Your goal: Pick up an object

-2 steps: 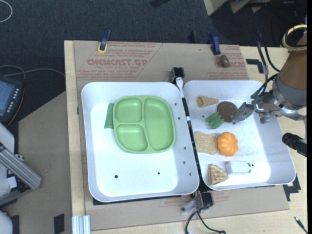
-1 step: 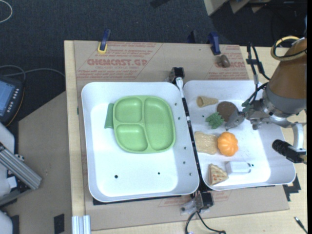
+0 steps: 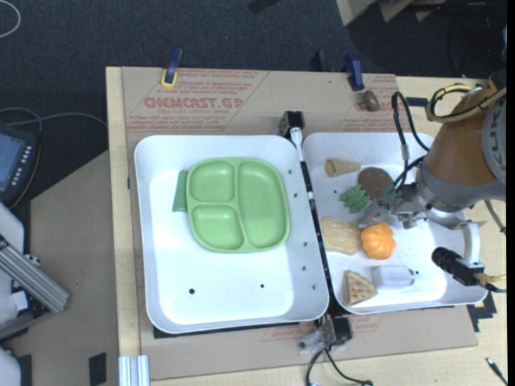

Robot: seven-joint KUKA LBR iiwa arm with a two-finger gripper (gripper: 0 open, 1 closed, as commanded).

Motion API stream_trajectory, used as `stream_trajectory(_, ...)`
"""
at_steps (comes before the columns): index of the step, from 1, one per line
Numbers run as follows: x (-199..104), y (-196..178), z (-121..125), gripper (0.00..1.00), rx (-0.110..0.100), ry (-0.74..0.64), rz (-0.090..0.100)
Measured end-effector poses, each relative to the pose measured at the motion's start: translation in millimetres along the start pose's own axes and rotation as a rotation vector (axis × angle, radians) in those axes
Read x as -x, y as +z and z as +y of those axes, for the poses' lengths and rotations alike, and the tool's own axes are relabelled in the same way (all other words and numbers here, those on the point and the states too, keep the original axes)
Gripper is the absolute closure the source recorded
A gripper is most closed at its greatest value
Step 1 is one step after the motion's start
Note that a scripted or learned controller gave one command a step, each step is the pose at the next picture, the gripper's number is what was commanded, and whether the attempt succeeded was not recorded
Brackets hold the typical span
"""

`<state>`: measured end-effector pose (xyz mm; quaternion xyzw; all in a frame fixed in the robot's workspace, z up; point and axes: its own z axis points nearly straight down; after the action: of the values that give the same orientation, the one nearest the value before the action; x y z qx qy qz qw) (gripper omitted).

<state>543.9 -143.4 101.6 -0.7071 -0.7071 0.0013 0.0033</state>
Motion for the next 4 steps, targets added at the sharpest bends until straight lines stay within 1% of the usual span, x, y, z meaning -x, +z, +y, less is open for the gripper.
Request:
stream_trajectory(1,0,15,1,0.00,0.006,0.000,-0.001)
stream_trajectory(2,1,4,2,1.00,0.011,0.001,-0.003)
stream_trajectory(3,-3,-40,5,1.00,0.012,-0.001,-0.005)
stream_trajectory(4,7,-90,4,1.00,0.013,0.001,-0.006)
